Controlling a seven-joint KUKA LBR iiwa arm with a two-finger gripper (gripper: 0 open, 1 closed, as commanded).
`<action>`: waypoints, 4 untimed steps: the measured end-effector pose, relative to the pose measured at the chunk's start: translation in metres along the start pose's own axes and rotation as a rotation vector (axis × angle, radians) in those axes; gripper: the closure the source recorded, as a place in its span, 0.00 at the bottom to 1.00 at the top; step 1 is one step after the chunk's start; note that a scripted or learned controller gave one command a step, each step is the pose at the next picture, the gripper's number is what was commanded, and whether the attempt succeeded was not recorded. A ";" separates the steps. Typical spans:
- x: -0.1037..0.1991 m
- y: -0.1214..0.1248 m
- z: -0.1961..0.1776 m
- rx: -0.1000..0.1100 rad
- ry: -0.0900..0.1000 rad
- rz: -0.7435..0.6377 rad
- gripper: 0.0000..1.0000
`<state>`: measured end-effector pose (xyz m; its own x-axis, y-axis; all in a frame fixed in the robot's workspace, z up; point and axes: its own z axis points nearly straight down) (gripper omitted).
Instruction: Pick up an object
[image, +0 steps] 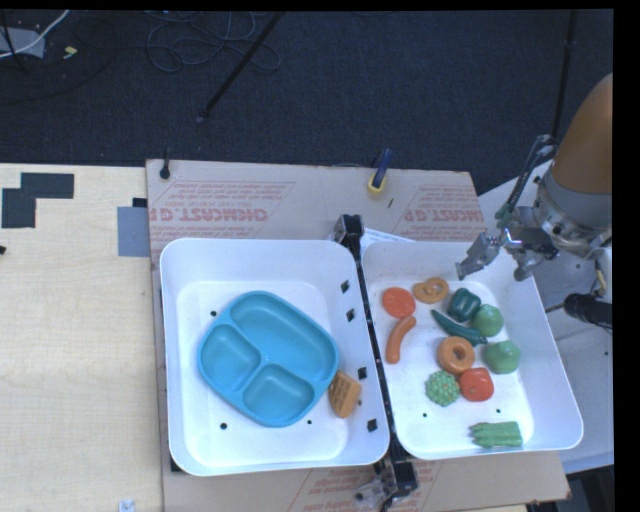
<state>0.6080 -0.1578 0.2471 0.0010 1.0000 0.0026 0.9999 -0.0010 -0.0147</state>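
The hand (500, 256) hangs over the right bin's (560, 400) upper right rim with its fingers spread wide, gripping nothing and touching none of the toy food.

Toy foods (455, 352) lie clustered in the right bin (560, 400): tomatoes, sausage, doughnuts, peppers, broccoli.
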 end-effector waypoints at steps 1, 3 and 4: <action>0.000 0.002 -0.007 -0.012 -0.002 -0.002 0.00; -0.002 -0.002 0.106 -0.004 0.000 -0.002 0.00; 0.001 -0.003 0.162 -0.004 0.001 -0.002 0.00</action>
<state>0.6030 -0.1560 0.0853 -0.0011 1.0000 0.0034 0.9999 0.0011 -0.0103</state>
